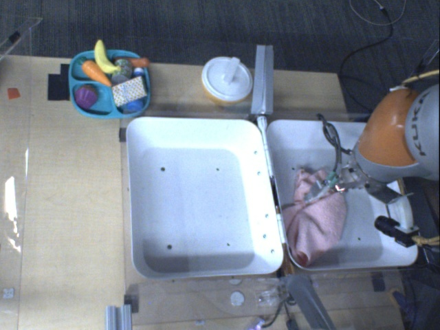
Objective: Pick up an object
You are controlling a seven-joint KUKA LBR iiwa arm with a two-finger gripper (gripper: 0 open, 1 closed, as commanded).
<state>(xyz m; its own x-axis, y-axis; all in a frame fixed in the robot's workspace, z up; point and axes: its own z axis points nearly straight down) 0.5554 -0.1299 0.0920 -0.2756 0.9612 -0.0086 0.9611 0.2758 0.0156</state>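
The claw (335, 183) touches the pink cloth (315, 218); its grip cannot be told. Left bin (199, 133) lies open beyond.

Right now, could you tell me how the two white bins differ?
The left bin has a bare floor dotted with small dark marks; the right bin holds a crumpled pink cloth. The arm's pincer sits over the right bin at the cloth's top edge, not over the left bin. Both are shallow, white and rounded at the corners.
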